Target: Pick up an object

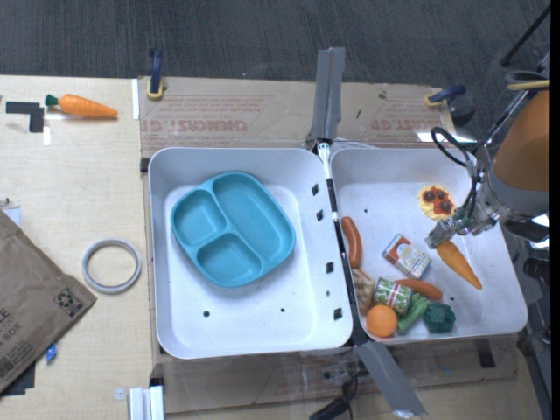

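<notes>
My gripper (451, 232) hangs low over the right bin (499, 326), close to its right wall. Just below it lies an orange toy carrot (460, 264), thick end toward the gripper, which is at or right above that end; contact is unclear. Left of the carrot lies a small red and white box (407, 255). A round pizza toy (435, 200) lies above the gripper. Along the left wall lies a red sausage (352, 241). At the front sit a green can (394, 295), an orange ball (381, 321) and broccoli (439, 318).
The left bin (166, 322) holds a blue divided plate (232, 227). On the bench to the left are another carrot (83, 106), a grey tape ring (111, 264) and a brown cardboard box (31, 304). Black cables (451, 143) loop over the right bin's far corner.
</notes>
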Robot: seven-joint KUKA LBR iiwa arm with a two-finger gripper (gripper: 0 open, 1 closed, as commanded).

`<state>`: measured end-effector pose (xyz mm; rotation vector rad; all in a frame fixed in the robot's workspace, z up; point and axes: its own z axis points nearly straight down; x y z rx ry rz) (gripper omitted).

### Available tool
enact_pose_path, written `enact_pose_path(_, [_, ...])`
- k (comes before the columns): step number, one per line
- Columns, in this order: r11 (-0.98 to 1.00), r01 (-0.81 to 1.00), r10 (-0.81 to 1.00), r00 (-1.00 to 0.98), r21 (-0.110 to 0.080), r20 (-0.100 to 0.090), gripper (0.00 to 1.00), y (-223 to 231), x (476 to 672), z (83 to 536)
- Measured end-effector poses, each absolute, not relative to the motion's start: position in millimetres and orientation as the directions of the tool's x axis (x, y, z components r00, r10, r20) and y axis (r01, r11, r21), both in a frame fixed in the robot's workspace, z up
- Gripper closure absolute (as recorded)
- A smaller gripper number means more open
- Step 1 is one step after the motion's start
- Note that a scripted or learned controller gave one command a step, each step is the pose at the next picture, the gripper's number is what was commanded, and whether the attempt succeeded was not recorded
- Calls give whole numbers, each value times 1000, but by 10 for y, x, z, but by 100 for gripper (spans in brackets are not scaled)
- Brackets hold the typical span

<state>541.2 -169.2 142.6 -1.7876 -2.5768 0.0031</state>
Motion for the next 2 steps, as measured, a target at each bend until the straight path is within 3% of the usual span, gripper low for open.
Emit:
enact_pose_path(1, [519, 855, 855, -519, -2, 3, 0, -2170, 5137, 887])
enact_pose_path(2, [516, 857, 857, -516, -3, 6, 100, -2172, 5140, 944])
